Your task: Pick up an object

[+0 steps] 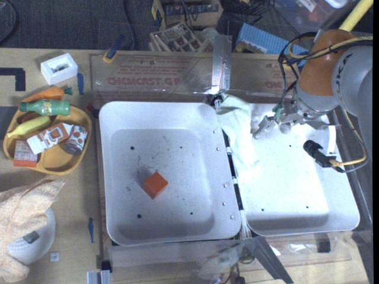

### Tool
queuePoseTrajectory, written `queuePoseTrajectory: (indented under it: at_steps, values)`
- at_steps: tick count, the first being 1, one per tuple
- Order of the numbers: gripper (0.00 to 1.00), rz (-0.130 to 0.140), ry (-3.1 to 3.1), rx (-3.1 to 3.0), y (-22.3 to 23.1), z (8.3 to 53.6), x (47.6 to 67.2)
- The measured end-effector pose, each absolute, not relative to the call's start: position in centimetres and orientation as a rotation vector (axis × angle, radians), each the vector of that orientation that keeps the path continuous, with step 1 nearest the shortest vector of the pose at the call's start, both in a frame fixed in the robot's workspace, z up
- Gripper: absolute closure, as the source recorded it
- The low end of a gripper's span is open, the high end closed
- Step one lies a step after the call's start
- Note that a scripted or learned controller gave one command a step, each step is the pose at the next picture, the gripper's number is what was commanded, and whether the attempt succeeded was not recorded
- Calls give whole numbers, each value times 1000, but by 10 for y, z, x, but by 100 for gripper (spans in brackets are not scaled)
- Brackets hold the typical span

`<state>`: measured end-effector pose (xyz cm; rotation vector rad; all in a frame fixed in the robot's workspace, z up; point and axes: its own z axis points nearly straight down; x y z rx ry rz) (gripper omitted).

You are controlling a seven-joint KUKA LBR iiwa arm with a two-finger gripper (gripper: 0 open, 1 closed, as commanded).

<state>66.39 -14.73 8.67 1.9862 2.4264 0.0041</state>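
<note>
Bench holds two white bins side by side; orange block (155,184) sits near the middle of the left bin (118,120), tilted on a corner, nothing touching it; gripper (267,125) hangs well apart from the block, over the right bin (296,212) by a crumpled white cloth (240,129); jaw state: cannot tell. Judgement: cross the divider, centre over the block, align to its flat faces, descend straight, close low; a corner grip may slip.

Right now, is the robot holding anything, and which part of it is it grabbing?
Nothing is held. The end effector hangs over the right bin, with nothing between its fingers. The orange block lies alone in the left bin.
</note>
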Motion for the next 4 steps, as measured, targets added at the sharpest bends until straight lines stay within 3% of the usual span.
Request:
queuePoseTrajectory:
  at_steps: [1, 2, 3, 4]
  values:
    - [0, 4, 2684, 1623, -116, 88, 615]
    - [0, 3, 2448, 1958, -136, 132, 667]
    - [0, 1, 2441, 1975, -161, 89, 624]
    - [0, 2, 2520, 1867, -121, 87, 668]
